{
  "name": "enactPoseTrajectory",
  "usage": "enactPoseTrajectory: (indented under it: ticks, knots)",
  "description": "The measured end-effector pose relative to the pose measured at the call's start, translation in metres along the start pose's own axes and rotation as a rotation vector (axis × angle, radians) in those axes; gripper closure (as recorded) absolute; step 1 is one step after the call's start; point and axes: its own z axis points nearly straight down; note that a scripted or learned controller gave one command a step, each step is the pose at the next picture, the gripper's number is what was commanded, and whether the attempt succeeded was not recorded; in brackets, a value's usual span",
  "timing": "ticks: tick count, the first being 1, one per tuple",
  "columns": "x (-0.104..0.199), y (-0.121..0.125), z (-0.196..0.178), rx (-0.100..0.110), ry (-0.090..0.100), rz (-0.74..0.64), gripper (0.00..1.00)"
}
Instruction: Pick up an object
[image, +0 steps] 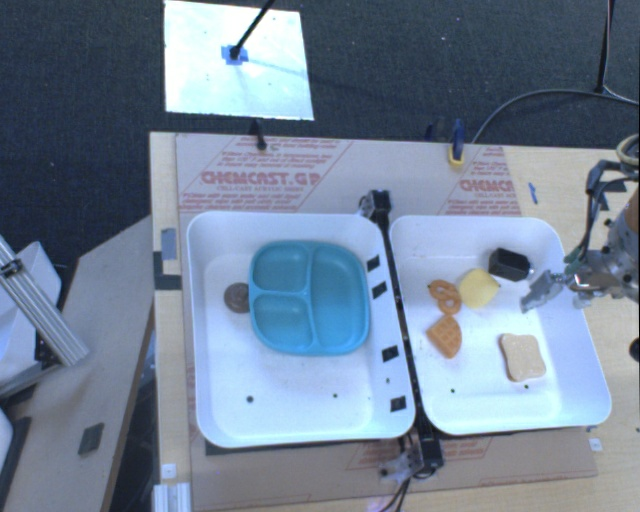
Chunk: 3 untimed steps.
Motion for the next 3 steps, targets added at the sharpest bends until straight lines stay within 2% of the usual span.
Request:
enactPoseTrajectory:
  ticks: [3]
  knots:
    - [-0.009,0.007,0.138,-0.001,0.0,0.003,0.0]
